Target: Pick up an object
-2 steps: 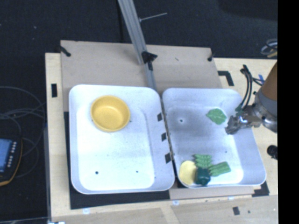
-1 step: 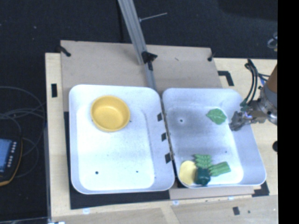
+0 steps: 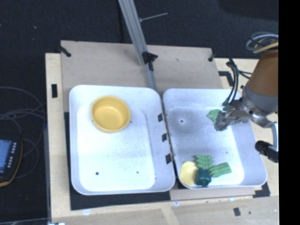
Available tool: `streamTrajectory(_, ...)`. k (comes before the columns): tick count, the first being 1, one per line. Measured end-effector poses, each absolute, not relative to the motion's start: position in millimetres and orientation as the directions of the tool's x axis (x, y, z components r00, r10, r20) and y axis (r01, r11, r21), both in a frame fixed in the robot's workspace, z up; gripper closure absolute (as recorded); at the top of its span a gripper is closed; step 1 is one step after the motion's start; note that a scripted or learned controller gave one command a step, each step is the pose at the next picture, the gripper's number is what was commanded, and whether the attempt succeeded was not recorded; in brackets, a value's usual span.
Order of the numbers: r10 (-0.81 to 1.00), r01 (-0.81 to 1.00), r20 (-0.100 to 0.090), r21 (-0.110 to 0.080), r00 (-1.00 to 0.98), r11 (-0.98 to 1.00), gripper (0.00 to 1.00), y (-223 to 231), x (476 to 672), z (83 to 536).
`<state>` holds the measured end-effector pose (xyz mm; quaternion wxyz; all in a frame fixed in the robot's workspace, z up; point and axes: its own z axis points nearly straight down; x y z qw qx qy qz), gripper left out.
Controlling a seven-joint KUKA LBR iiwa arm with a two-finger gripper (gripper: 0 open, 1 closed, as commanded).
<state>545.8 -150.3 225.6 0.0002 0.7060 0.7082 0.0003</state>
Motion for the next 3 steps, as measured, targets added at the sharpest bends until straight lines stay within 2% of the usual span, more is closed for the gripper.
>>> streamTrajectory(3, 1.0, 1.0, 0.001, 0.0, -0.004, 0.004, 1.0, 6, 572.9, 227)
